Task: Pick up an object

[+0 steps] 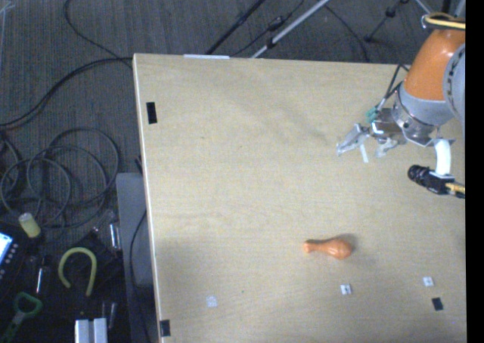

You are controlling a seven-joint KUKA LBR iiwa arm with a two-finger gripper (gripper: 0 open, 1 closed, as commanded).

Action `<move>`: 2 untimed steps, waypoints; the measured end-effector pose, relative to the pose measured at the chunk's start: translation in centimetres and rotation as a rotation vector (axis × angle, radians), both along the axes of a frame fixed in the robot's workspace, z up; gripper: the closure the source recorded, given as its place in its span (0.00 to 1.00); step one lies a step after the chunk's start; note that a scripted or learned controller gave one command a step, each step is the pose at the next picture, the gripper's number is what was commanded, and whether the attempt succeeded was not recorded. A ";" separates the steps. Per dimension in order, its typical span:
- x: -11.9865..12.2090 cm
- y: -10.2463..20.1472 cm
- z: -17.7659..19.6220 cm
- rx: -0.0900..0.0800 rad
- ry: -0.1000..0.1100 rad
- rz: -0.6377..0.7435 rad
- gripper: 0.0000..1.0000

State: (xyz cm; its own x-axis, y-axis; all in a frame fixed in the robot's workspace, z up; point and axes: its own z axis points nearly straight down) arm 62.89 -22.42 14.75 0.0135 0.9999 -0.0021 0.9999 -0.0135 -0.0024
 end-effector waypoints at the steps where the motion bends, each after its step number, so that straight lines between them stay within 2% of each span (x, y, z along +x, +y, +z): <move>1: 3.9 0.7 -6.4 -0.001 -0.001 0.082 0.00; 2: 4.0 3.8 -6.3 0.001 -0.001 0.344 0.00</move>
